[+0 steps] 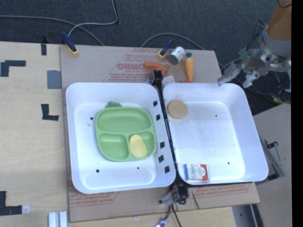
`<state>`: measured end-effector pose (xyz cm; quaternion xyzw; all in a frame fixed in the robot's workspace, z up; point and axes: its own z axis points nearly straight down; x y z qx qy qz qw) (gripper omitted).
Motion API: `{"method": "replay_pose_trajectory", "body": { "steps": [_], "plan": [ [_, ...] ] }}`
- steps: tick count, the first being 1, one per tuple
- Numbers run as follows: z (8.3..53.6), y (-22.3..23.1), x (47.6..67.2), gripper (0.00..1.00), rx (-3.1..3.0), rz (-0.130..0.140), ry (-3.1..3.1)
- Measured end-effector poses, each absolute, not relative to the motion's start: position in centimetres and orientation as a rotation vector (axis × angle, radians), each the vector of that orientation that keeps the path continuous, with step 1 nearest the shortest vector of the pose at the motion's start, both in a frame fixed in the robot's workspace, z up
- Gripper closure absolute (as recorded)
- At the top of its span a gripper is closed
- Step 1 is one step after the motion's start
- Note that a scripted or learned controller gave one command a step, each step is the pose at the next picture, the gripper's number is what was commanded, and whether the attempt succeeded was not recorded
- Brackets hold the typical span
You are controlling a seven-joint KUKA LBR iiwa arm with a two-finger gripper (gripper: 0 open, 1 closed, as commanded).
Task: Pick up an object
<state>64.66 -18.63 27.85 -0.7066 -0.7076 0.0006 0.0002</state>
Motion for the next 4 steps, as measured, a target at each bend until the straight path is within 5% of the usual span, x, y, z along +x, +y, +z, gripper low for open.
{"method": "replay_pose_trajectory", "body": {
  "steps": [1,2,3,4],
  "plan": [
    [17.6,-14.8,62.3,0.00,-2.218,0.003,-2.221],
    [8.9,-10.9,63.6,0.00,-2.223,-0.007,-2.227],
    [8.9,-11.7,67.1,0.00,-2.221,-0.010,-2.227],
    [8.9,-10.2,66.1,0.00,-2.226,-0.009,-2.228]
  ]
}}
